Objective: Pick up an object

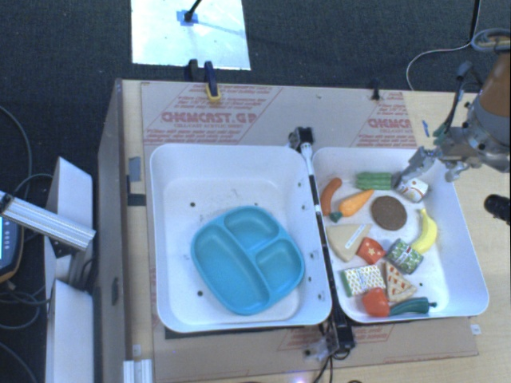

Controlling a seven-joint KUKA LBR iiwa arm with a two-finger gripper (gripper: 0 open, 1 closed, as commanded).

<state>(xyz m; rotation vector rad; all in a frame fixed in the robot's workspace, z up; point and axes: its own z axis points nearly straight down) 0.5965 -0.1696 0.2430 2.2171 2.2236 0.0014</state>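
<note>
The right bin [471, 282] holds several toy foods: a green cucumber [374, 179], a carrot [355, 203], a brown round patty [389, 212], a banana [428, 231], a cheese wedge [345, 240] and a pizza slice [397, 279]. A small white and orange piece [413, 188] lies at the bin's far side. My gripper [431, 174] hangs open over that far right corner. Its left finger [415, 167] points down just above the white and orange piece. Nothing is between the fingers.
The left bin [184, 174] holds a blue divided plate [247, 258]. More toys sit at the right bin's near side: a red tomato [375, 302], a green pepper [413, 304] and a small green box [405, 255]. A ridge [315, 206] separates the bins.
</note>
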